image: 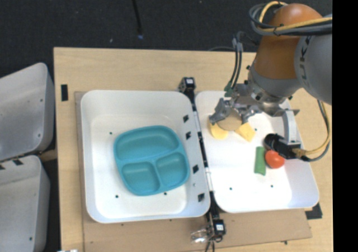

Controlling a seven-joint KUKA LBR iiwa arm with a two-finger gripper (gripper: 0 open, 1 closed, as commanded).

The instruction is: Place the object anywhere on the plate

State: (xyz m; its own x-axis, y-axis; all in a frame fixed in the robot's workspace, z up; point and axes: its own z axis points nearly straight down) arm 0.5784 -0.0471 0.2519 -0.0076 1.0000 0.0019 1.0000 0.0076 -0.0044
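A teal plate (151, 159) with three compartments lies in the left bin (95, 200). In the right bin (291, 195) a yellow rounded piece (218, 132) and a yellow wedge (245, 132) lie near the far left corner. My gripper (231, 117) hangs just over these two, open, its fingers spread to either side above them. Nothing shows held between the fingers. A small tan shape sits between the two yellow pieces, partly hidden under the gripper.
A green block (260, 161) and a red round object (274, 160) lie side by side further right in the right bin. A raised divider (199, 150) with black clips separates the two bins. The arm's orange and grey body looms over the right bin's far edge.
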